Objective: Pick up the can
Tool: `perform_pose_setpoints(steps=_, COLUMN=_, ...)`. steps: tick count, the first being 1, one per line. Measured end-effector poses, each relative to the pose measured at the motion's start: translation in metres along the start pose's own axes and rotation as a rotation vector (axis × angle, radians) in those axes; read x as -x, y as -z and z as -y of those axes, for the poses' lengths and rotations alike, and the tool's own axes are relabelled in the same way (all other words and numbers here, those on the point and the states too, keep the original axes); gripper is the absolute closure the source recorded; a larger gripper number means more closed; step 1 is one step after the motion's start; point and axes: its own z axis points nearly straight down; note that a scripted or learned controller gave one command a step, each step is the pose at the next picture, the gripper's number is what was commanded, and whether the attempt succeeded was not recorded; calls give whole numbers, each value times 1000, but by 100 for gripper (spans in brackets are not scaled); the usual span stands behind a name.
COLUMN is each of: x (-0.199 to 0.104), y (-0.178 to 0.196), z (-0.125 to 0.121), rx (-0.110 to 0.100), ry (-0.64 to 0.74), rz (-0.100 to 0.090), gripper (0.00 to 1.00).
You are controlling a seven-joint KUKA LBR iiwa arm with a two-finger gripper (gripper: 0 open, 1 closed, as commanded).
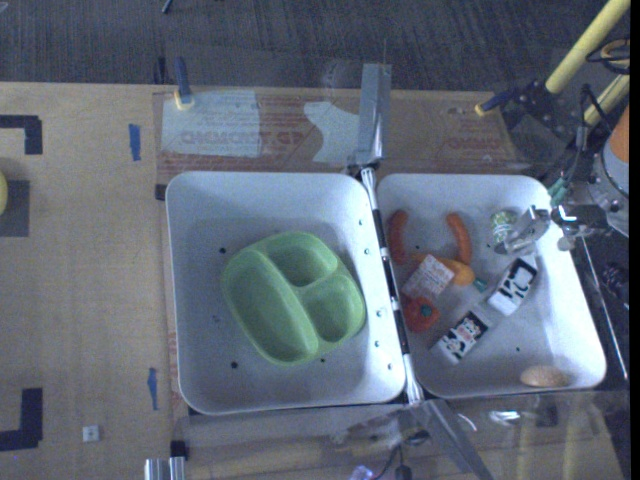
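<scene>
**Two bins, one can, tool at its right flank**

Far left: a shallow white bin (180, 208), smooth plastic with rounded corners, bearing a green plate (292, 296), matte, soft-edged, divided into wells.

Past the central divider, the right bin (565, 338), crowded in its upper half. Two orange stick-shaped pieces (398, 236), glossy and rounded at the ends. Lower down, two small boxy cartons (460, 336) in black-and-white print, flat-faced and lying aslant.

Further right, toward the bin's upper right corner, the can (506, 230): silvery, glinting, hard-looking metal, apart from the cartons. Too blurred to judge its long axis or whether upright.

Just right of the can, close enough to seem touching, the gripper (548, 218), reaching in from the grey arm (600, 203) at the frame's edge. Impossible to tell how far open, or whether anything is in its hold.

Judged from this: can immediately left of the tool, so only a small leftward closing move called for.
</scene>
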Motion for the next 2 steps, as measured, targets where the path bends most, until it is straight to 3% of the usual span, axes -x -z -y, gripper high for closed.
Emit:
perform_pose_setpoints(steps=1, x=50, y=-45, z=-47, rx=3, ry=-167, rz=2, gripper=0)
perform_pose_setpoints(steps=2, x=22, y=-141, z=-95, rx=4, ry=-135, rz=-6, gripper=0)
